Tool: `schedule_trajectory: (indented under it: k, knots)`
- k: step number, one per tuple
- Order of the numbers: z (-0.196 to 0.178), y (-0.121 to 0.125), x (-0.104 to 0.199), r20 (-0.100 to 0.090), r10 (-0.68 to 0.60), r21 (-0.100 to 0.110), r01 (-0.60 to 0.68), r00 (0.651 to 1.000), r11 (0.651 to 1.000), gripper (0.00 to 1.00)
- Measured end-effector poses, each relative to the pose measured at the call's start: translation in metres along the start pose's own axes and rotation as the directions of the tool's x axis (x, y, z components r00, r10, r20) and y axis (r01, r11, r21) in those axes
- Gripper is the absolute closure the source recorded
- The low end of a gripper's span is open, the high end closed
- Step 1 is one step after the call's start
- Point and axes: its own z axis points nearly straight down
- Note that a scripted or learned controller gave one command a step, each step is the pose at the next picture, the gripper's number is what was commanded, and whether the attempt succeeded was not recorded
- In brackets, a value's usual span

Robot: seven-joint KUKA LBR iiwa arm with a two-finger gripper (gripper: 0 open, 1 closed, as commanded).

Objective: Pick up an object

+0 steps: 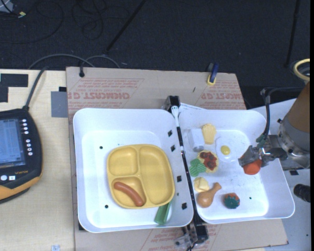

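Your gripper (253,162) pinches the tomato (253,167) between its fingers; it looks light, smooth and slippery, so grip its middle.

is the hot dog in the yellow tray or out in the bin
In the tray. The hot dog lies in the front compartment of the yellow tray, inside its rim, in the left bin.

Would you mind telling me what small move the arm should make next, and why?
Probably a short straight lift. The gripper sits over the right bin with a small red-orange object right at its tip, seemingly between its fingers. Rising a little would show whether the grasp holds, and would keep it clear of the fried egg just beside it.
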Motion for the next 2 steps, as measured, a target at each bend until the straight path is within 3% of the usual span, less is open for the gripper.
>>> schedule_trajectory:
  k: [1, 2]
  knots:
    - [-0.004, -0.012, 0.06, -0.001, 0.002, 0.011, -0.002, 1.0, 1.0, 1.0]
    - [-0.033, -0.017, 0.161, -0.001, -0.003, 0.008, 0.003, 1.0, 1.0, 1.0]
